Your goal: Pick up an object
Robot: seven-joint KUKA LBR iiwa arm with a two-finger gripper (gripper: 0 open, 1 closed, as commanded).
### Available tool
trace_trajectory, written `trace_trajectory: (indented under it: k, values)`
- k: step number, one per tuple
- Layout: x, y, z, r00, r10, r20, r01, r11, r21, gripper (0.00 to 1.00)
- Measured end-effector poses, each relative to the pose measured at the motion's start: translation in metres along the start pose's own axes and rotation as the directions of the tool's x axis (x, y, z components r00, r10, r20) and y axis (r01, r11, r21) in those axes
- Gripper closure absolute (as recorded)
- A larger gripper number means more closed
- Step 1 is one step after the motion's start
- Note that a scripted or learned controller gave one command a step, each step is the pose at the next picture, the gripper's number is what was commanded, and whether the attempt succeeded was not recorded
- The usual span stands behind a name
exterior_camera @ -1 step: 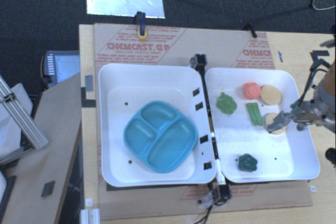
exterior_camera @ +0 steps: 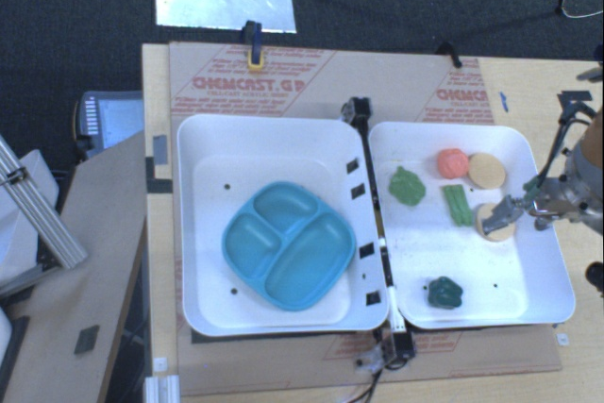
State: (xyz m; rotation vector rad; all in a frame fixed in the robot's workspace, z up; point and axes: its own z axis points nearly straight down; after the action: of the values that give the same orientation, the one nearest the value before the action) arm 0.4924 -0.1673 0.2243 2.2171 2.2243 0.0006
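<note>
Beige and flat, a small round disc (exterior_camera: 494,224) lies in the right bin (exterior_camera: 543,297), and the gripper (exterior_camera: 503,214) sits right on top of it, reaching in from three o'clock. The jaws stand at the disc's upper right edge; whether they are apart, together, or clamped on the disc cannot be told at this size. The disc looks to be resting on the bin floor, not lifted, so I judge the pick as not yet made.

The relation that matters: the disc lies directly under and slightly toward eight o'clock of the jaws. It has no long axis, so the approach angle counts for little, but it is thin and low, and a grasp would have to come down close to the floor to catch its rim.

Just beside the disc, at ten o'clock, lies a green stick (exterior_camera: 458,204), its long axis running roughly from eleven to five o'clock. It is near enough that a finger sweeping left could nudge it. At twelve o'clock of the disc sit a tan round piece (exterior_camera: 487,171) and, touching it on the left, an orange-pink round piece (exterior_camera: 453,163). Further toward nine o'clock is a light green lumpy piece (exterior_camera: 407,187), and at seven o'clock, well apart, a dark green lump (exterior_camera: 444,293).

The left bin (exterior_camera: 203,203) holds a blue divided plate (exterior_camera: 288,245), well clear of the arm's work. Both bins rest on the bench (exterior_camera: 528,75).
</note>
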Motion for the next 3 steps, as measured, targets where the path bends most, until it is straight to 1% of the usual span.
trace_trajectory:
  k: [1, 2, 3]
  values:
    - [-0.003, 0.007, 0.059, 1.000, 0.002, -0.001, -0.002, 1.000, 0.004, 0.00]
    - [0.000, 0.006, 0.122, 1.000, 0.002, -0.002, -0.002, 1.000, 0.005, 0.00]
    - [0.000, 0.006, 0.141, 1.000, 0.002, -0.001, -0.002, 1.000, 0.001, 0.00]
